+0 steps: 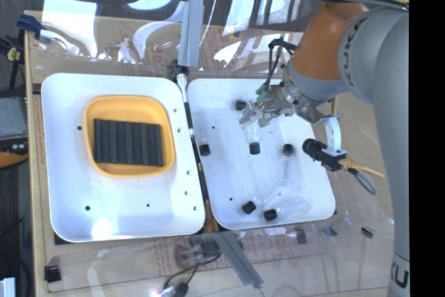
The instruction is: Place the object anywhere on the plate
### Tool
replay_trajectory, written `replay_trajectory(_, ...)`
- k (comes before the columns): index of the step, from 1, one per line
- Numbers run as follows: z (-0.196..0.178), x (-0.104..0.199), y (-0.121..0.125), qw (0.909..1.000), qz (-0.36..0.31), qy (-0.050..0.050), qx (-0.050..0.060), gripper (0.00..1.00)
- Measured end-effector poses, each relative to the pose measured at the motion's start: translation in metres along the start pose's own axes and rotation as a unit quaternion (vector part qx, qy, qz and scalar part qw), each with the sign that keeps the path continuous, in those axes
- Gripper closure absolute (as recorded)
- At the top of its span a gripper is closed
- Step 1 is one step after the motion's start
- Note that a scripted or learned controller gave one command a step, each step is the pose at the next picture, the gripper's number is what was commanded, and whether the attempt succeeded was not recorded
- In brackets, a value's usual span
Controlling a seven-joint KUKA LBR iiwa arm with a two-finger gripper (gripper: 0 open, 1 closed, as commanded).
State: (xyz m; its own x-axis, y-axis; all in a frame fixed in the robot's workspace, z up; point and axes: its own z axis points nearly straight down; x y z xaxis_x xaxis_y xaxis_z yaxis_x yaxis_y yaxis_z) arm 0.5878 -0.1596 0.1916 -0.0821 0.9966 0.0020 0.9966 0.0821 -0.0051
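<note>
You see two shallow white bins side by side on the tabletop point(292, 268). In the left white bin point(62, 170) sits a yellow plastic plate with rounded corners point(104, 115) – it has a dark ridged square point(130, 142) in its middle. The right white bin point(222, 170) holds several small clear plastic bottles with black caps. One small bottle point(254, 139) stands near the middle of that bin, just below the gripper. Two more clear bottles point(281, 204) lie near the front edge, close together. The grey arm with the orange band point(334, 38) reaches in from the right. Its gripper point(261, 111) hangs over the back part of the right bin – well apart from the yellow plate. You cannot tell how the gripper is set or if it holds a thing.
</note>
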Motion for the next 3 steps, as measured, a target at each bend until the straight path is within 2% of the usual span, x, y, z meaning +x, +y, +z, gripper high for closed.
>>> replay_trajectory(1, 0.065, 0.071, -0.053, 0.9956, -0.093, 0.0, 0.0, 1.0)
replay_trajectory(2, -0.026, 0.124, -0.101, 0.9885, -0.151, -0.001, -0.001, 1.0)
replay_trajectory(3, 0.001, 0.136, -0.101, 0.9731, -0.23, 0.0, 0.0, 1.0)
